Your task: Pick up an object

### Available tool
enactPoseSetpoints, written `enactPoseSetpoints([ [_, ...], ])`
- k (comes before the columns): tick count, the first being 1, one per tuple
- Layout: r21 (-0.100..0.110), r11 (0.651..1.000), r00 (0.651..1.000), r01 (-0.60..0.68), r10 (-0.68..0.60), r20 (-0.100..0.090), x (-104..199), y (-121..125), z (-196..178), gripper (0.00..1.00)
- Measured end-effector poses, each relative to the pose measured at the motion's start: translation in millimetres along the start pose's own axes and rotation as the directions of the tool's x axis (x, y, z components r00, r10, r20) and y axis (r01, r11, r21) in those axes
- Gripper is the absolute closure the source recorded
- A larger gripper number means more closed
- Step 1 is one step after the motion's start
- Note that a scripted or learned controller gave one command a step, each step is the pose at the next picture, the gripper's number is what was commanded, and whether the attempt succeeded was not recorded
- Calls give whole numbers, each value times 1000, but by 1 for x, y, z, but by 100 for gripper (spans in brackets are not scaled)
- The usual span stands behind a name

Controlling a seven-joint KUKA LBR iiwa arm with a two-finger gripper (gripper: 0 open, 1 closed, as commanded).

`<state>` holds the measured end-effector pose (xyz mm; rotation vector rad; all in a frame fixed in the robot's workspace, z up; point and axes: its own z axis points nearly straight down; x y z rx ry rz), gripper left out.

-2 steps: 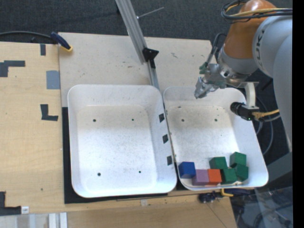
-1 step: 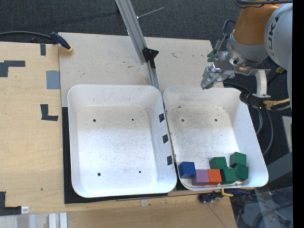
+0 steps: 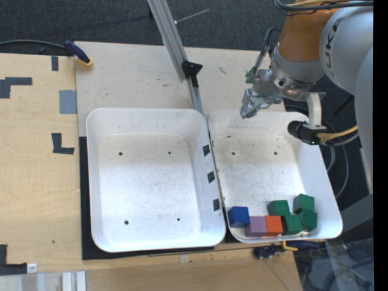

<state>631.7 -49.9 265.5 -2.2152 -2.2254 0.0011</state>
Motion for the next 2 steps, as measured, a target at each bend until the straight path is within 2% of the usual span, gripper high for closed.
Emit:
enactPoseSetpoints([
  [1, 2, 1000, 1000, 1, -1, 0, 53, -11, 18, 100],
  [2, 0, 1000, 1000, 3, -3, -1, 106, -19, 14, 100],
])
